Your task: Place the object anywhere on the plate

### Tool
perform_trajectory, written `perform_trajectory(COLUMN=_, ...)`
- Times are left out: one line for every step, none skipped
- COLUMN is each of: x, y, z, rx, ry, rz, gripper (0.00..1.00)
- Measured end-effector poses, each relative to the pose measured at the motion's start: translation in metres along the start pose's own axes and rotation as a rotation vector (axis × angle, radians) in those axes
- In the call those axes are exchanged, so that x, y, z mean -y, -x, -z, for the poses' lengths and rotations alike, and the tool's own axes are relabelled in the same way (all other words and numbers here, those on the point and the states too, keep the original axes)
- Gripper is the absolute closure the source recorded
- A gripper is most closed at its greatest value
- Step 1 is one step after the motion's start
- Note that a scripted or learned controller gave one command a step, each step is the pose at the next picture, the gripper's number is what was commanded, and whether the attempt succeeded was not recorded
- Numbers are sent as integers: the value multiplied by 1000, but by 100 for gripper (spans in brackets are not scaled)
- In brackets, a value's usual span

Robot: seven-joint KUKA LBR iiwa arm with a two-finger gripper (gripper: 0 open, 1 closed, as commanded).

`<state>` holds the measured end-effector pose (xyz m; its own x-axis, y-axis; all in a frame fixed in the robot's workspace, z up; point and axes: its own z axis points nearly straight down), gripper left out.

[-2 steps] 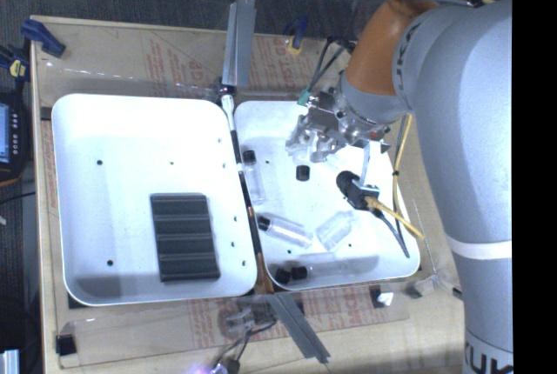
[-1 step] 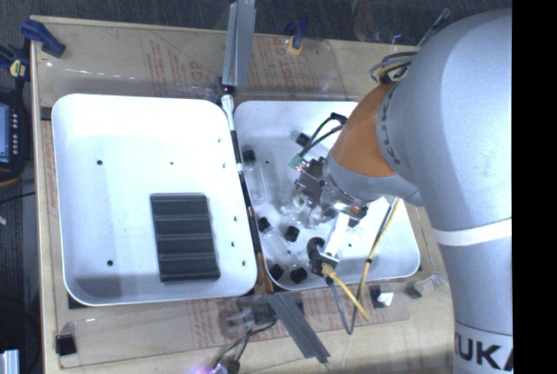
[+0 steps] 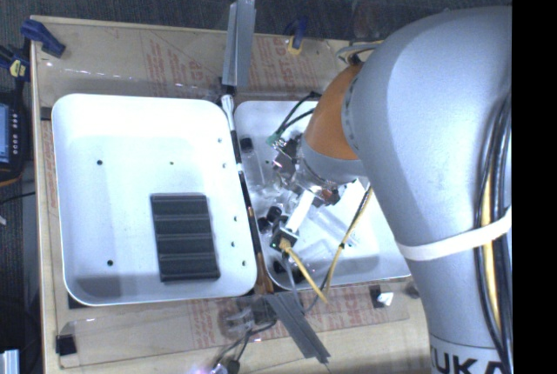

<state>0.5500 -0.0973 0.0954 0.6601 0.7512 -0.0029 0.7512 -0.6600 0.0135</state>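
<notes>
Apparently arm [image 3: 435, 155] hangs over right bin [image 3: 261, 116]; gripper state untellable. Dark ribbed plate [image 3: 184, 236] in left bin [image 3: 78, 129] looks rigid.

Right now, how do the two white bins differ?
The left bin lies fully in view and holds a dark ribbed plate. The right bin is largely covered by the arm, which reaches down into it. Both are shallow, white, and sit side by side.

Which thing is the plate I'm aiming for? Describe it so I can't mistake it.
Find the left white bin, the one away from the arm. On its floor, toward the near edge, lies the plate: a dark, ribbed rectangular slab. It is the sole dark item in that bin.
</notes>
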Motion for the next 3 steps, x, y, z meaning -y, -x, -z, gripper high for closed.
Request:
perform_trajectory(x=-73, y=-60, z=-6, rx=-2, ry=-19, rz=49, gripper=100)
perform_trajectory(x=-13, y=-135, z=97, rx=-2, ry=-17, rz=-124, gripper=100)
perform_trajectory(x=37, y=-143, z=95, rx=6, ry=-22, rz=-338, gripper=100)
